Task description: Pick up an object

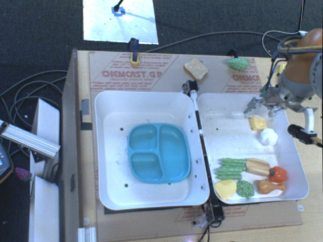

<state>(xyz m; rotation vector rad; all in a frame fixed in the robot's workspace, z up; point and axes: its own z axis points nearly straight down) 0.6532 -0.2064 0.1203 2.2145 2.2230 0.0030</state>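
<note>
My gripper point(261, 110) hangs over the far part of the right bin point(222, 116), near its back right corner. Its fingers stand apart, open, with nothing between them. Just below it lies a small yellow block point(258, 123), and next to that a white lump point(268, 136). Along the bin's near side lie toy foods: green beans point(231, 168), a bread roll point(258, 166), a red pepper point(278, 174), a yellow piece point(226, 189), a green broccoli point(245, 188) and an orange-brown piece point(267, 186).
The left bin point(113, 135) holds a blue divided plate point(158, 152). Behind the bins, on the cardboard, lie a toast slice point(196, 68) and a green toy point(238, 63). A yellow clamp point(134, 52) grips the board's far edge.
</note>
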